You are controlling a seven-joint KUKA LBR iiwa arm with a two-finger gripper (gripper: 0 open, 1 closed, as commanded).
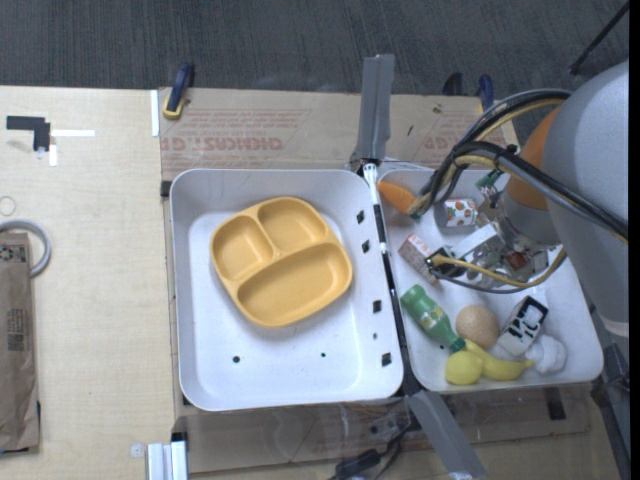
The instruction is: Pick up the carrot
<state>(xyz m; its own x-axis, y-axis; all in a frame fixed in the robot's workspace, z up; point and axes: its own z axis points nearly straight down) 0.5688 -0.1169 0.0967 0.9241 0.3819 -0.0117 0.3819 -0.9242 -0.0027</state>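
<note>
The carrot [397,197] is a short orange piece lying in the far left corner of the right bin [578,286], close to the divider between the bins. A black cable crosses over its right end. My gripper [472,252] hangs low over the middle of the right bin, to the right of the carrot and nearer the camera, wrapped in cables. Nothing orange shows at the gripper, and the carrot rests on the bin floor apart from it.
A yellow divided plate [281,260] lies in the left bin [190,298]. The right bin also holds a small pinkish box [417,258], a green bottle [428,314], a tan round thing [477,323] and a yellow banana [480,366]. The grey arm [595,158] covers the bin's far right.
</note>
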